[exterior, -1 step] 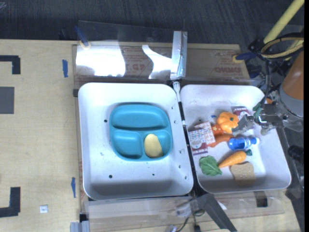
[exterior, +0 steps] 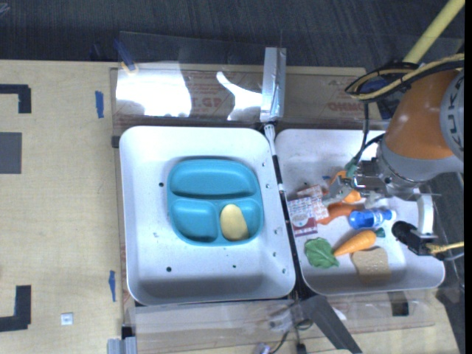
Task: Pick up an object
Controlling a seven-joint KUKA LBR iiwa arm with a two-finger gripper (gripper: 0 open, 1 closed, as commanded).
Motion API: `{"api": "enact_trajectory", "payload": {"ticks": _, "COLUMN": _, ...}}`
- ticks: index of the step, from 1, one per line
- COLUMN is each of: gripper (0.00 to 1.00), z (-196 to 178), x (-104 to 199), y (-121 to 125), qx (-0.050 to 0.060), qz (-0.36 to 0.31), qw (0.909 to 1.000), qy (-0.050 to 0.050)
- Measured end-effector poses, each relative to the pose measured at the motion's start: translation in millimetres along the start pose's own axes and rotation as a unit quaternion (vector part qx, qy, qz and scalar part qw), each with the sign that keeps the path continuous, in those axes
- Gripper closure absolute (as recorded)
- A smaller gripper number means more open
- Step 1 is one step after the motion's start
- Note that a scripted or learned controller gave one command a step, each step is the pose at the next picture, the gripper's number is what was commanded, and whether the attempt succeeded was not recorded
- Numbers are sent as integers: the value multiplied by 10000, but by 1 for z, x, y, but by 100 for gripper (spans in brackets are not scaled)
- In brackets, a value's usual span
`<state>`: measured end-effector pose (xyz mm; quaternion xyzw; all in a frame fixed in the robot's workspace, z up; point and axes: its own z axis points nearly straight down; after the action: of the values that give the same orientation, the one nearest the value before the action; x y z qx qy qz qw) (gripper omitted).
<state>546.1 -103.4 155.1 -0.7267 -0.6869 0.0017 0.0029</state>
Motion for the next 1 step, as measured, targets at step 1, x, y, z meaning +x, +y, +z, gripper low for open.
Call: {"api": "enact_trajectory", "payload": {"ticks": 1, "gripper": 0, "z": 52, "x": -45, "y": 45, "qx": -143, "qz": -612, "qw": 9980, "qy": -32}}
